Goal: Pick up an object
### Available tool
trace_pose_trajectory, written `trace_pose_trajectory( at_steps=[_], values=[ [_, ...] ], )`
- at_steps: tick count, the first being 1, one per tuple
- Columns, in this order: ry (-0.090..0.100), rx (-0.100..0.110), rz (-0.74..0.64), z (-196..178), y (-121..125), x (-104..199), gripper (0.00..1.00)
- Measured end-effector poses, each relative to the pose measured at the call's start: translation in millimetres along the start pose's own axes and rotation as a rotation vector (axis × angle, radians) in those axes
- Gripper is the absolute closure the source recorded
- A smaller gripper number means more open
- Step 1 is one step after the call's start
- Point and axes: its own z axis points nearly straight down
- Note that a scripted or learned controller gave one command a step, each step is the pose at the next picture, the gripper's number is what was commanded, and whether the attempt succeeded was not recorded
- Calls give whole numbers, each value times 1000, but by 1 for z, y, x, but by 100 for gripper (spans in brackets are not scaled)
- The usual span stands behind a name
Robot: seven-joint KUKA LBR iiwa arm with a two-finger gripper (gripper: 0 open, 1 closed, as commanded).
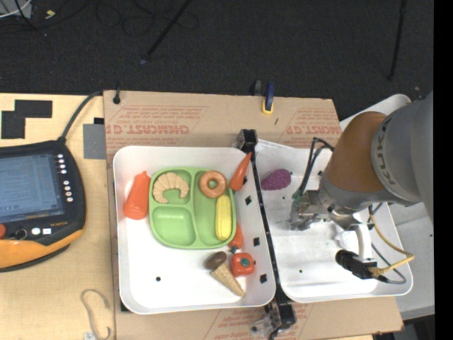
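Looming over the right bin, the grey arm with its orange band is reaching in from the right, and its gripper is hanging low above the bin floor; whether the claw is spread or pressed together, I cannot tell. A purple object is lying near the gripper in the right bin's upper left corner. In the left bin, a green tray is holding a croissant, a donut and a corn cob, with an orange bottle lying just beside it.
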Motion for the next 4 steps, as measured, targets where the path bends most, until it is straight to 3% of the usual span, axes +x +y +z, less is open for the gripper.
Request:
trace_pose_trajectory(
  at_steps=[2, 3, 4],
  values=[
    [-2, -6, -13, -121, 0, 8, 100],
    [-1, -4, -12, -130, 0, 6, 100],
    [-1, -1, -13, -129, -2, 53, 100]
  ],
)
